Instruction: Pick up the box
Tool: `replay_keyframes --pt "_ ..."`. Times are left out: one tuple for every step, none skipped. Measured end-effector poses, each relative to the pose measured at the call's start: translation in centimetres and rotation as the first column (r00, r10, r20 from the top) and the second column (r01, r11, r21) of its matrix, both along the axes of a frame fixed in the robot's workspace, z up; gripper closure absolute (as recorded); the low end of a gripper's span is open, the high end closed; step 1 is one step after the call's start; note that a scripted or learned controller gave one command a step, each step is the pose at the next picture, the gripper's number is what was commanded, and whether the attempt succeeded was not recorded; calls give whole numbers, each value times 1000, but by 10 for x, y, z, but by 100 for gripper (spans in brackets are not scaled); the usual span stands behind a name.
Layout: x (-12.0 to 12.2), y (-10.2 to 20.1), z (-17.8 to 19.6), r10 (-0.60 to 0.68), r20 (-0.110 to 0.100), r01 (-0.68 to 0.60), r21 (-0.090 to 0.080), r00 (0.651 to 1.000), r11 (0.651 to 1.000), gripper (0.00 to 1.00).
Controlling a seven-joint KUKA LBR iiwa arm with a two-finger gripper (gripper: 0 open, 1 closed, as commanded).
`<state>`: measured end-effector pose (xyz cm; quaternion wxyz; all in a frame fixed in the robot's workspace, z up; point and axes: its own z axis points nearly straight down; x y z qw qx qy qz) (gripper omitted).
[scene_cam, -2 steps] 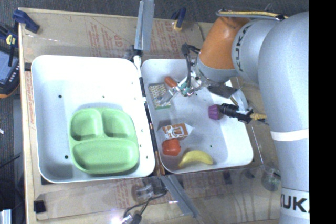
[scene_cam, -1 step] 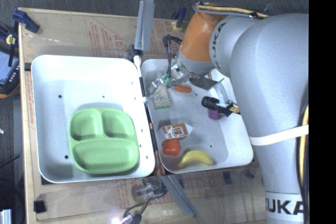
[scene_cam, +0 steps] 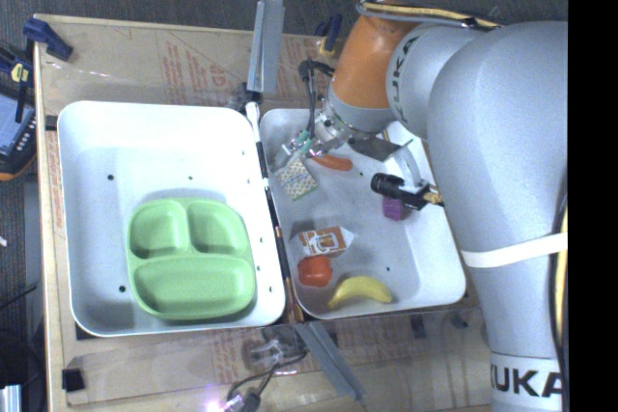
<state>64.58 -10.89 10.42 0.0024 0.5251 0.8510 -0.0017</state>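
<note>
The box (scene_cam: 322,241) is a small orange and white carton lying flat in the right bin (scene_cam: 433,258), near its middle front. My gripper (scene_cam: 305,146) is at the back left of that bin, well behind the box and apart from it. Just in front of the gripper lies a pale chequered piece (scene_cam: 296,178), and a red-orange stick (scene_cam: 334,163) lies just to its right. The arm's orange band and grey body cover the bin's back right part.
A red tomato (scene_cam: 314,271) and a yellow banana (scene_cam: 360,291) lie just in front of the box. A purple piece (scene_cam: 393,208) sits at the right. The left bin (scene_cam: 87,207) holds a green compartment tray (scene_cam: 191,259).
</note>
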Motion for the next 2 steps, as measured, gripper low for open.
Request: replay_keyframes --pt "-21 2 118 191 -1 -191 4 982 982 100" --pt "-21 66 98 27 -5 -27 6 1000 1000 100"
